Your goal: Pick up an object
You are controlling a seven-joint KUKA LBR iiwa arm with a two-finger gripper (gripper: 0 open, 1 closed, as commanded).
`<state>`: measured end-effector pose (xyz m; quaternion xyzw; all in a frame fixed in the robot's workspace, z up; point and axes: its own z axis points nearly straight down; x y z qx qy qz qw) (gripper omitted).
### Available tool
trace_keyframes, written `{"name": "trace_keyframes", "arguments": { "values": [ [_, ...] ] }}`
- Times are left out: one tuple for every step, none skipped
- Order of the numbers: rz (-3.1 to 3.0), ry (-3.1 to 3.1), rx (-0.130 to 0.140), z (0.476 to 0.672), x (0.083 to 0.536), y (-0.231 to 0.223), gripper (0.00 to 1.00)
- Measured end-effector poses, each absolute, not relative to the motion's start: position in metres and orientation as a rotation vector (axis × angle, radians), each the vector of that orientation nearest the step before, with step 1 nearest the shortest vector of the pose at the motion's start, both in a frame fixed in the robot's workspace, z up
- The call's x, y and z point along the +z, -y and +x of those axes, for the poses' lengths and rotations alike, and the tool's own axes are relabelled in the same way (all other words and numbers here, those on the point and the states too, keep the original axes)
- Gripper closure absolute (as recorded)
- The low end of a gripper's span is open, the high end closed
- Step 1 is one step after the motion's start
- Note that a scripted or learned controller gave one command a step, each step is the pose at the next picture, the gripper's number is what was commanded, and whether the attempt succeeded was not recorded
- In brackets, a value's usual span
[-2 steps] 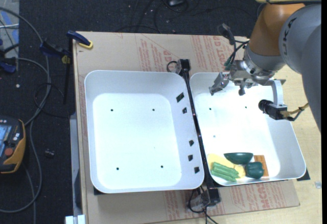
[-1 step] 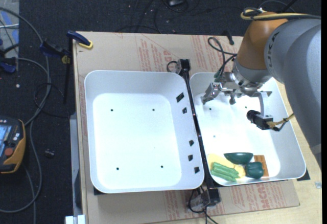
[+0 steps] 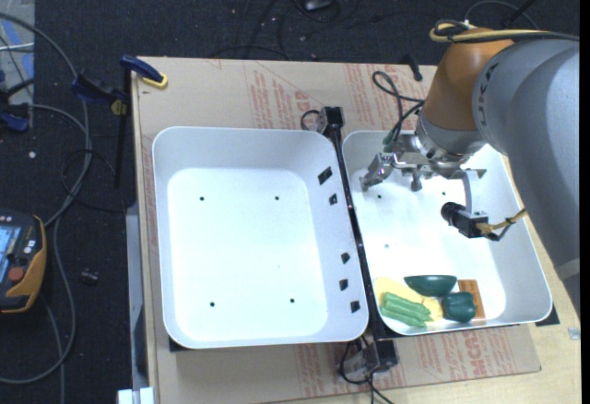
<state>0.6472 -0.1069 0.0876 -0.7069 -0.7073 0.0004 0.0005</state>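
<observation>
Nearest the camera, along the front edge of the right bin (image 3: 516, 208), lies a small cluster of objects: a ribbed green piece (image 3: 406, 309), a dark teal bowl-shaped piece (image 3: 430, 284), a teal lump (image 3: 459, 306), a pale yellow flat piece (image 3: 391, 289) under them, and an orange-brown block (image 3: 469, 287) at the back. Any of these could serve as the thing to pick up; they touch or overlap, so a clean hold on one is, I judge, awkward.

Farther back in the same bin, the claw (image 3: 398, 173) hangs over bare white floor near the bin's rear wall, well apart from the cluster. Nothing is seen between its fingers (whether they stand apart or together I cannot tell). The step in hand looks like the approach, with no grasp made yet. The next move calls for travel toward the front of the bin and a descent over one piece.

The left bin (image 3: 166, 208) sits beside it on the tabletop (image 3: 230, 89). A black divider (image 3: 348, 208) runs between the bins, close to the cluster's left side.
</observation>
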Motion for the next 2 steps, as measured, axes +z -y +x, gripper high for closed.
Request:
{"name": "trace_keyframes", "arguments": {
  "values": [
    [-2.221, 2.222, -0.001, 0.648, 0.099, 0.107, 1.00],
    [-2.223, 2.223, -0.003, 0.648, 0.141, 0.109, 1.00]
  ]
}}
